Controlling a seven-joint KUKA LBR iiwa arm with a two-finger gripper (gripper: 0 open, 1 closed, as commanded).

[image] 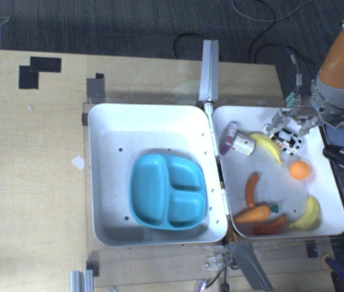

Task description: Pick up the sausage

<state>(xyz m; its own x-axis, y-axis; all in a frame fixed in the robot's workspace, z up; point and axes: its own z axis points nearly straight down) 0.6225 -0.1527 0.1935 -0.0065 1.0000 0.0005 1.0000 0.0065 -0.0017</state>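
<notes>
We see the sausage (251, 190) mid right bin (340, 212), jaws (291, 126) near its far edge, spread open, gripping nothing.

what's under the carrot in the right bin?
The carrot lies across the lower end of an orange-red sausage, and a darker red sausage-like piece pokes out beneath it, ending by a banana. How far either runs under the carrot is covered.

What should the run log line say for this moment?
gripper: above right bin's far side | sausage: lying in right bin, not held | pick: not done
</notes>
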